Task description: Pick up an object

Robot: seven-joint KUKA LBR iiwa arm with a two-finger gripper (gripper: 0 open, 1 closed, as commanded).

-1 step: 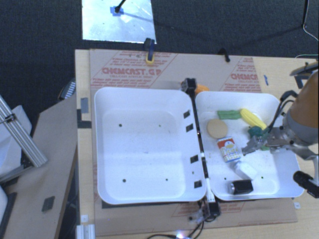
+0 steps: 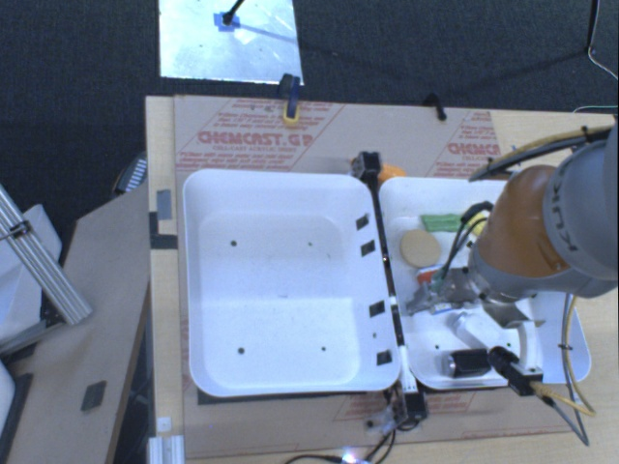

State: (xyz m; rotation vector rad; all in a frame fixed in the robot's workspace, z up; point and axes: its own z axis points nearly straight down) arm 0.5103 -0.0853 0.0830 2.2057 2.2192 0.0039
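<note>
Camera view looks down at a slant on the bench [image 2: 253, 135], where the left bin [image 2: 280, 259] and the right bin [image 2: 408, 197] sit side by side, their rims touching along a line of black clips. The arm [image 2: 527, 232], grey with its orange band, comes in from 3 o'clock and hangs over the right bin. Its gripper [image 2: 432, 296] is low inside that bin, near the wall shared with the left bin. Whether it is spread or pressed together cannot be told from this angle, and nothing can be seen held in it.

The loose things lie in the right bin's upper half. A tan round disc [image 2: 420, 249] lies flat on the floor at 12 o'clock from the gripper, close to it but apart. A green block [image 2: 440, 222] lies just beside the disc at its 1 o'clock. A small red piece [image 2: 427, 276] sits between the disc and the gripper. An orange object [image 2: 392, 173] shows at the bin's far rim, at 11 o'clock from the disc.
</note>
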